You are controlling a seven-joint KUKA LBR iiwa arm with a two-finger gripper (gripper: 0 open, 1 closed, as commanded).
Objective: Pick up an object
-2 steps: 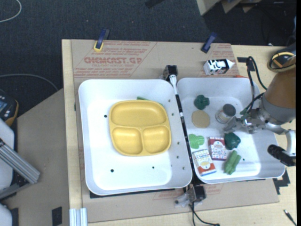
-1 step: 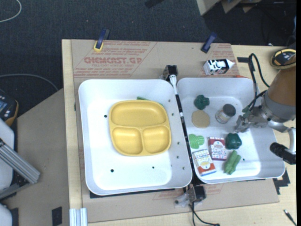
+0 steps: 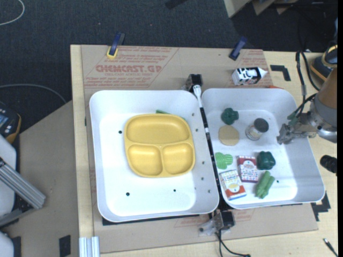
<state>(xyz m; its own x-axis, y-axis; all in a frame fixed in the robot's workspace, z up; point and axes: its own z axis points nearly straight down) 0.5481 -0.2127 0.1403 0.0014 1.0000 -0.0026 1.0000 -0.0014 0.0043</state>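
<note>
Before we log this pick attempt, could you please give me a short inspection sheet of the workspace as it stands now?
Surface: brown board bearing two shallow white bins, left bin and right bin, side by side.
Job's things: right bin holds a dark green piece, tan disc, small can, light green piece, red packet, white carton, dark green lump and green pod.
Clutter: yellow divided tray in the left bin; black-and-white box on the board.
Grippers: gripper low over the right bin's right side, nothing seen between its fingers.
Cables: black cables at right and bottom.
Surroundings: dark carpet.
</note>
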